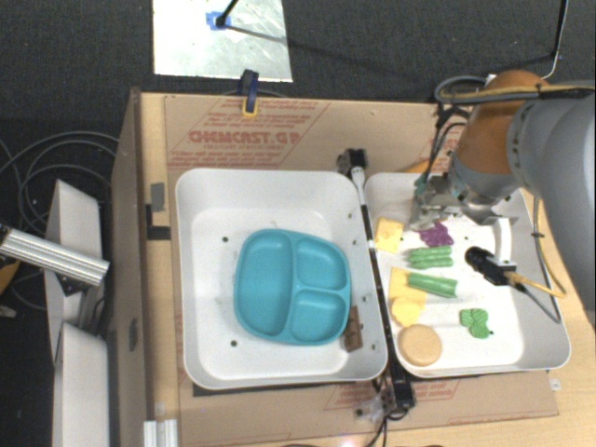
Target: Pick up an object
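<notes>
Crowding is the risk: hand [430, 209], grip impossible to read, hangs just beside purple grapes [435, 236], and a descent could nudge green pod [429, 259] or grab nothing.

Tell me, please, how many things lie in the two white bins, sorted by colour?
Blue divided plate: 1
Brown piece: 1
Yellow pieces: 3
Green pieces: 3
Purple piece: 1
Tan round piece: 1
Total: 10
</notes>
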Tool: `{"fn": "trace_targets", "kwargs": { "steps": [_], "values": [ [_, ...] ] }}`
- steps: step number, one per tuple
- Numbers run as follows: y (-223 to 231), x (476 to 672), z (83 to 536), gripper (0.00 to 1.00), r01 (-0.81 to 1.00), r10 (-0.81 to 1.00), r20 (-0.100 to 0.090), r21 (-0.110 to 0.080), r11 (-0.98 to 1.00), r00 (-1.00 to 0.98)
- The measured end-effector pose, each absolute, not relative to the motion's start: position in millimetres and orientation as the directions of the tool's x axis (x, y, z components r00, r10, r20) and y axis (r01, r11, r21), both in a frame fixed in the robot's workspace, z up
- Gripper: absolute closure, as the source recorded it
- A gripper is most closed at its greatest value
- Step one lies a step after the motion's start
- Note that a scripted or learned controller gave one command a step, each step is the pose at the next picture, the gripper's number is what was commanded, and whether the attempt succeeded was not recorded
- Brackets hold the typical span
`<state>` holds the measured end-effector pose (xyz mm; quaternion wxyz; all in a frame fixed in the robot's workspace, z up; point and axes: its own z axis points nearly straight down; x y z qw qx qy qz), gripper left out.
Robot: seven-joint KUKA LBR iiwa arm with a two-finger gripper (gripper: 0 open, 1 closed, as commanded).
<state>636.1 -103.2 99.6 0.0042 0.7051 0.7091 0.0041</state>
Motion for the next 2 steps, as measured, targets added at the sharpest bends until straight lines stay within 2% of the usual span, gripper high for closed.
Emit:
{"fn": "trace_targets", "kwargs": {
  "steps": [1, 2],
  "values": [
    [-103.2, 635.8, 98.9, 0.0, 1.0, 1.0, 0.0, 0.011, 0.006, -0.006],
    [-113.2, 628.5, 87.7, 0.0, 1.0, 1.0, -0.002, 0.008, 0.001, -0.001]
  ]
}}
